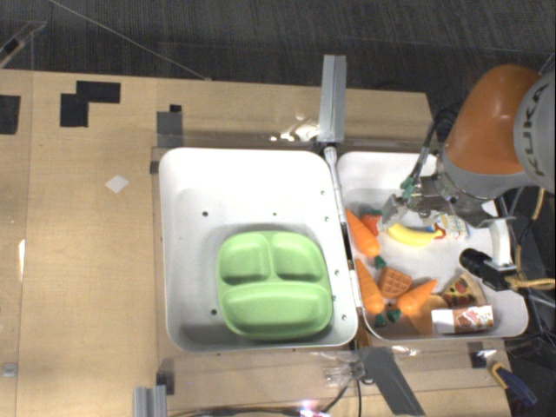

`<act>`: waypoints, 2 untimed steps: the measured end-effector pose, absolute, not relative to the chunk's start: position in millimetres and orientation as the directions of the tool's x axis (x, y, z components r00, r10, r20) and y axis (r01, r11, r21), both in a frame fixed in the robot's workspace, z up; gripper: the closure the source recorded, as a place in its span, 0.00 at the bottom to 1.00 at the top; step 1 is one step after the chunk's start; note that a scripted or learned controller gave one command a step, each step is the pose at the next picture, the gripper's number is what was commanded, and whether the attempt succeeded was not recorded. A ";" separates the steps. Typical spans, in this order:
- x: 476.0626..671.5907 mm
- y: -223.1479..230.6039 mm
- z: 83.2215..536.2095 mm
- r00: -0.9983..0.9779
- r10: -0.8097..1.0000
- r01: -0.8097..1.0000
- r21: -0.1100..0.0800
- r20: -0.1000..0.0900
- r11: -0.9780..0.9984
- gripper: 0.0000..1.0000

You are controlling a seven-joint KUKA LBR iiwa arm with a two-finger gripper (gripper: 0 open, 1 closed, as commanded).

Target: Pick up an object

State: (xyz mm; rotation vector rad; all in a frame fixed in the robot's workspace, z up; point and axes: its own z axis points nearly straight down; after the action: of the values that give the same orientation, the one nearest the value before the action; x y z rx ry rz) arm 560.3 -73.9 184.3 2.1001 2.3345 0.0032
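At the lower right of the frame, nearest the camera, a small white carton (463, 319) with a red label lay on its side against the bottom wall of the right bin (375, 174). Just above it sat a brown piece (458, 294), too blurred to name. To the left of these, an orange carrot (418, 295) lay at a slant, its thick end near the carton. A second carrot (368, 288) ran along the bin's left wall. Between the two carrots lay a small square waffle (393, 281), touching both.

At the lower middle of the frame, a green divided tray (274, 283) filled the nearer half of the left bin (243, 165), close to its bottom wall. Both bins stood side by side on the wooden bench (87, 250).

Higher in the right bin, a third carrot (364, 234), redder than the others, leaned against the left wall. Just right of it lay the yellow banana (410, 235) on the white floor near the bin's middle.

The gripper (415, 212) hung directly above the banana, very near it; whether they touched could not be told. Whether the gripper was spread or pressed together could not be told either, and nothing showed clearly held in it. Behind it, at the upper right of the frame, rose the grey arm (497, 129) with its orange band.
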 end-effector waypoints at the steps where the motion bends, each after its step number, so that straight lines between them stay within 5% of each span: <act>1: 596.4 -88.4 96.0 -0.116 0.993 0.993 0.008 -0.001 0.116 0.00; 2: 583.0 -137.6 91.0 0.042 0.999 0.999 0.014 0.001 -0.042 0.00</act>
State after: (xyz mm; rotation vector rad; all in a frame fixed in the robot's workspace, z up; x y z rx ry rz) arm 583.0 -137.6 91.0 2.2606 2.1677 0.0170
